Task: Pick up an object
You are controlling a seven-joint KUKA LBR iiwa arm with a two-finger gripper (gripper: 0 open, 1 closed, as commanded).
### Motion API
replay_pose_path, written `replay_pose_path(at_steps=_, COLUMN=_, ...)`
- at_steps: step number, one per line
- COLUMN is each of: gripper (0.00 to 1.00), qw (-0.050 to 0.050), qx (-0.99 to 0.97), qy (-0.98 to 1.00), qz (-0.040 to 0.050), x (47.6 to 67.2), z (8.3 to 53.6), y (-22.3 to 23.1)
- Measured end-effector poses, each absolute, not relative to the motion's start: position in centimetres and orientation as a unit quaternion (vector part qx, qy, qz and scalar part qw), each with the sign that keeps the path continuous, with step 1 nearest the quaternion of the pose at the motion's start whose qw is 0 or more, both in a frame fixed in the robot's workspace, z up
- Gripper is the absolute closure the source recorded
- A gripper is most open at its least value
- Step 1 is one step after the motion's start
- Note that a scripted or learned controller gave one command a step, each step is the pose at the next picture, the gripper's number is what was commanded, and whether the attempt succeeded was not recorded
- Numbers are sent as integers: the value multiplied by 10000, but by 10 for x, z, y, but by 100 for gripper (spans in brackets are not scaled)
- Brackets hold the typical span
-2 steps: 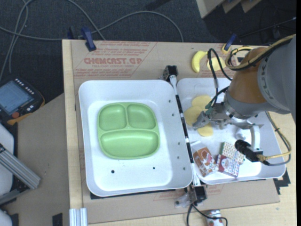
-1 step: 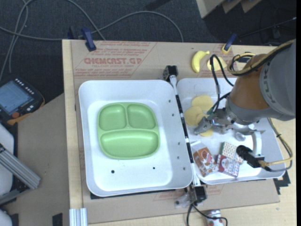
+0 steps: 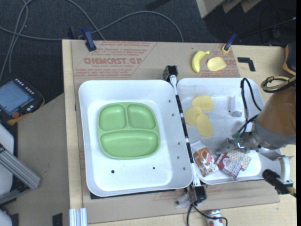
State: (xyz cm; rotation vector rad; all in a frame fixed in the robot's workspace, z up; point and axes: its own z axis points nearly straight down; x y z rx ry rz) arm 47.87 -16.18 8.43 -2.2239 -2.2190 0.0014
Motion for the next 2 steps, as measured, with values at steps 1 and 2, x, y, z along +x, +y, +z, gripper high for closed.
replay_pose_path(at_steps=1, gripper=0, qw=-6, qx=-7069, qy=-7073, qz=-2, x=496, z=84, y=-135)
replay_pose_path(at_steps=2, gripper=0, qw=-6, qx=-7067, qy=-7075, qz=-4, x=514, z=84, y=-91)
